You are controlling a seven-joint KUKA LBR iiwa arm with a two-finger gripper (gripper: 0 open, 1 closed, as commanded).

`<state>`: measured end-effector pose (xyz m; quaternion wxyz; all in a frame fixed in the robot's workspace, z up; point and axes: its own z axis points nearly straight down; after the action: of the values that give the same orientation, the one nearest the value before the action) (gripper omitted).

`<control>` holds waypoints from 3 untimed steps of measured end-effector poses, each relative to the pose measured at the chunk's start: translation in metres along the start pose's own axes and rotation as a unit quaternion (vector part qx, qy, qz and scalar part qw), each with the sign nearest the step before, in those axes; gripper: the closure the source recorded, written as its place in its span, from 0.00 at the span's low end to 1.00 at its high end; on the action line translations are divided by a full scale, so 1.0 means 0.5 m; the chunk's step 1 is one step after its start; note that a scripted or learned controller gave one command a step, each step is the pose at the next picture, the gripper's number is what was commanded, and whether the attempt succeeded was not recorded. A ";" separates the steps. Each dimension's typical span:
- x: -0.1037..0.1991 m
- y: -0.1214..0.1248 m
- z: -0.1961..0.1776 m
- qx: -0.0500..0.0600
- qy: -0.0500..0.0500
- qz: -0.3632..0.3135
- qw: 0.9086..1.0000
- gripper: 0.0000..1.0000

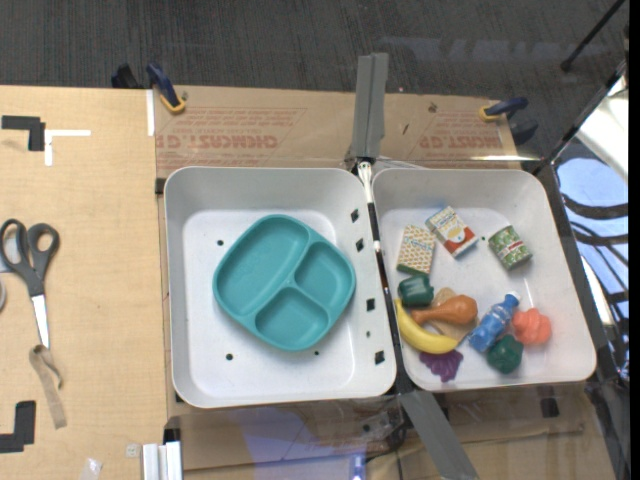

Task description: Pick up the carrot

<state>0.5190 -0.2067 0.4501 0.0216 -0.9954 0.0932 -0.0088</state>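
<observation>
The carrot (pixel 533 326), a small orange lumpy piece, lies near the front right of the right bin (pixel 560 268). It sits between a blue bottle (pixel 493 325) on its left and the bin's right wall. A dark green toy (pixel 505 353) touches it at the front left. Nothing covers the carrot.
The right bin also holds a banana (pixel 425 336), a brown drumstick (pixel 448 311), purple grapes (pixel 443 365), a green vegetable (pixel 415 290), two small cartons (pixel 452 231) (pixel 417 250) and a green can (pixel 510 247). A teal divided plate (pixel 285 282) fills the left bin (pixel 185 288). Scissors (pixel 30 268) lie on the bench at far left.
</observation>
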 end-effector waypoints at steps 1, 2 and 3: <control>0.004 -0.006 -0.017 0.006 0.002 -0.002 1.000 1.00; 0.008 -0.011 -0.035 0.011 0.004 -0.003 1.000 1.00; -0.022 0.034 -0.067 -0.015 -0.003 0.008 1.000 1.00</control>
<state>0.5041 -0.2225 0.4829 0.0069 -0.9948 0.1016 -0.0038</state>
